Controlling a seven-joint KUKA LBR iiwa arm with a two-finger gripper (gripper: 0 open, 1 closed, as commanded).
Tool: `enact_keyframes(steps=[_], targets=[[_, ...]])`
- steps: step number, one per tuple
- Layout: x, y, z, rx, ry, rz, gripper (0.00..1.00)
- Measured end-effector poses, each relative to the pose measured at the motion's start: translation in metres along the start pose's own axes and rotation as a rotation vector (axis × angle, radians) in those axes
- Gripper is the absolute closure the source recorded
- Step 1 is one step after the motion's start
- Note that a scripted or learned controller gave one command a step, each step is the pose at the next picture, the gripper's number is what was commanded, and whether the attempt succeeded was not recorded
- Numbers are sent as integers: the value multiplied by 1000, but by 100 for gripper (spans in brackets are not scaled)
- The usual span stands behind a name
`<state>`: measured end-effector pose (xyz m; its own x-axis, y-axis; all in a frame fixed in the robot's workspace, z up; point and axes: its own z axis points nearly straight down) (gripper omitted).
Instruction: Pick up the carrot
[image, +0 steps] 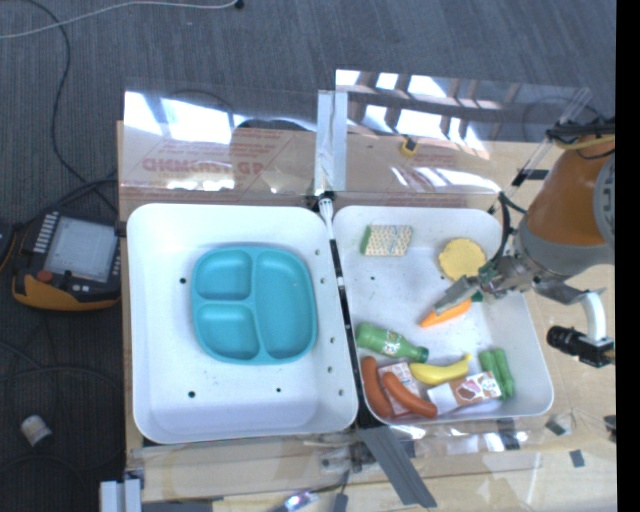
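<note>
My arm (565, 215) comes in from the right, its orange band above the wrist, and my gripper (462, 294) sits low over the right bin (520, 395), its grey fingers (455, 296) slanting down toward the left. The carrot (445, 313) lies in that bin just under and beside my fingertips, orange, angled up to the right; the fingers look drawn close together at its upper end, but I cannot tell whether they actually pinch it or merely touch it (the tips and the carrot blur into each other). Around it in the same bin lie a yellow round disc (461, 258) just above, a pale waffle-like square (387, 240) toward the back left, a green bottle (390, 343), a banana (440, 371), two red sausages (390, 392), a small printed carton (477, 390) and a green pod-like piece (497, 370) along the front. The left bin (160, 400) holds a turquoise divided plate (253, 305) with three compartments. Both bins are shallow and white, side by side on a light wooden bench (575, 420), with clear panels (420, 110) standing behind them and catching bright reflections. The floor (80, 100) beyond is dark grey carpet with a thin cable across it, and a handheld control pendant (65, 260) with an orange edge lies to the left.
</note>
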<state>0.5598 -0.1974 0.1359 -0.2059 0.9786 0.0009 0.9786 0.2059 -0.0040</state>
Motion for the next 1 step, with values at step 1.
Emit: enact_keyframes(steps=[1], targets=[[-11, -1, 40, -23, -13, -130, 0]])
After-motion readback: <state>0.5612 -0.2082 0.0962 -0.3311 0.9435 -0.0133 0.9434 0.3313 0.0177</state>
